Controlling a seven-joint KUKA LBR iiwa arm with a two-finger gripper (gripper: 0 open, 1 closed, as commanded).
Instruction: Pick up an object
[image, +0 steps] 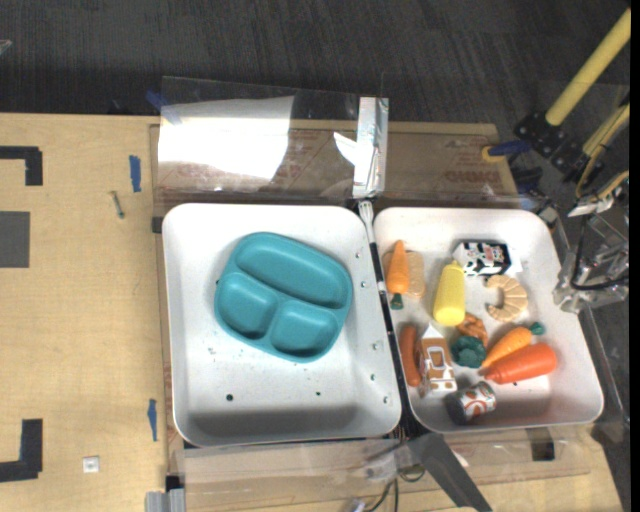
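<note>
Toy ball (476, 401) in right bin (585, 395), beside carrots (520, 358).

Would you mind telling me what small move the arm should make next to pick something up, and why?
Probably swing in over the right bin and stop above the yellow cylinder. All the small toys lie there, this one seems to stand fairly apart from its neighbours, and the left bin carries a teal divided tray.

Small round toy (476, 402) at right bin's (585, 395) front: identity unclear.
</note>
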